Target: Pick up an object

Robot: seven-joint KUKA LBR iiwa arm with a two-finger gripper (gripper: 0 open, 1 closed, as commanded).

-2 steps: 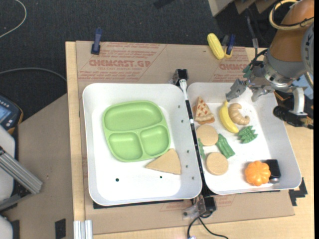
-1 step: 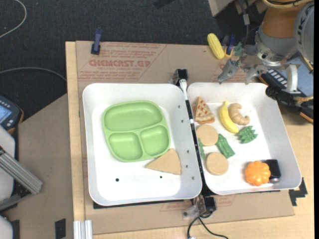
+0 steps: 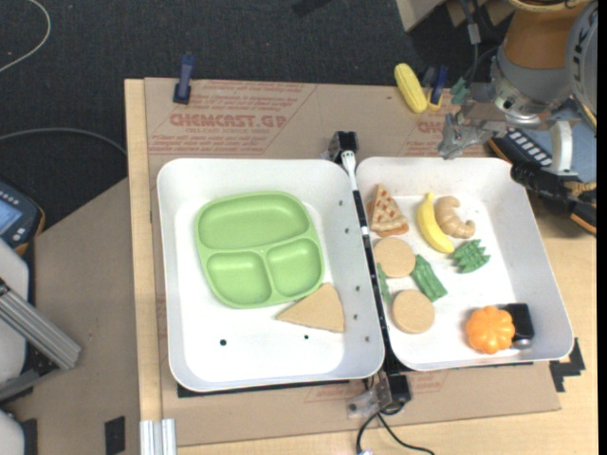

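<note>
the desk carries two white bins side by side. the left bin holds a green divided tray and a tan wedge. the right bin holds the likely targets — banana, pizza slice, orange pumpkin, two round crackers. the gripper hovers above that bin's far edge; whether the jaws are spread i cannot tell. nothing looks lifted — the pick seems all ahead.
</note>
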